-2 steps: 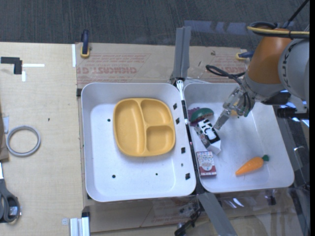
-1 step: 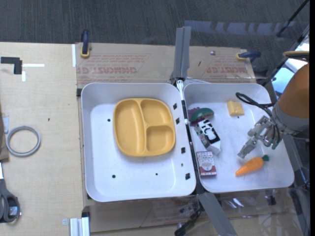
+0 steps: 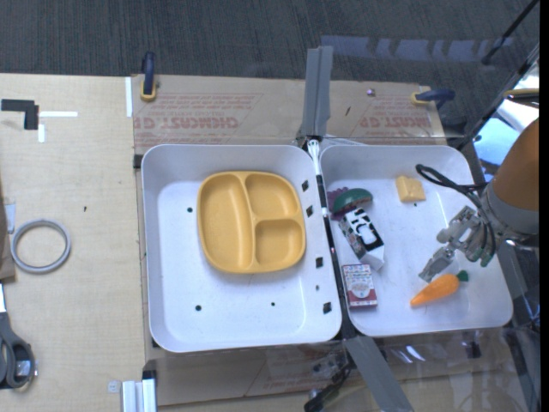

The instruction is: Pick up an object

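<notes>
- From above, we saw the gripper (image 3: pixel 448 251) low in the right bin (image 3: pixel 390 309), fingers spread with nothing between them.
- The carrot (image 3: pixel 435 289) lay just at its six o'clock.
- The yellow plate (image 3: pixel 252 221) sat in the left bin (image 3: pixel 171 299).

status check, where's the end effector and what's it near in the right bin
End effector over right bin, fingers spread, nothing between them. Toy carrot just below fingertips, lying flat. Yellow block and small cartons apart, not obstructing.
</notes>
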You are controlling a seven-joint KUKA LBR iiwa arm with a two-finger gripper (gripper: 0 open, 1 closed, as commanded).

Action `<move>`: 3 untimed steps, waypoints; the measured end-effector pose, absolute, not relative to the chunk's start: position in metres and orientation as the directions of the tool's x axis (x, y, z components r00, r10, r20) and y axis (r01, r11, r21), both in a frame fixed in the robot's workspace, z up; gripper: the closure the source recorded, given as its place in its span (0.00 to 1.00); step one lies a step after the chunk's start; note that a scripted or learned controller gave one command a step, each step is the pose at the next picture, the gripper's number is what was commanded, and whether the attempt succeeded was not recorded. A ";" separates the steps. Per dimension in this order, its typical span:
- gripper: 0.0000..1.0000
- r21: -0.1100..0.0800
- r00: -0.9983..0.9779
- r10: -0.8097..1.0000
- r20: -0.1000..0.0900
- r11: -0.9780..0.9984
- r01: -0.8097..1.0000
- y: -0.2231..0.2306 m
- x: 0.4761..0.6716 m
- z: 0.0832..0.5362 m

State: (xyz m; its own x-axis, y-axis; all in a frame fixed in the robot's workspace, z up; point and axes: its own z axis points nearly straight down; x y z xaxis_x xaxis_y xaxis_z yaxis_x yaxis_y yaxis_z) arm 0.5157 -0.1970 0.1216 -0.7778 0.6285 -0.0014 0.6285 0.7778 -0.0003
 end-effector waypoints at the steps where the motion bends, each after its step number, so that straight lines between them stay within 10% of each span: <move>1: 0.00 -0.001 -0.562 0.827 0.000 0.562 0.827 -0.222 0.478 0.091; 2: 1.00 -0.001 -0.566 0.825 -0.001 0.566 0.825 -0.221 0.479 0.100; 3: 1.00 -0.001 -0.460 0.888 0.001 0.460 0.888 -0.151 0.478 0.091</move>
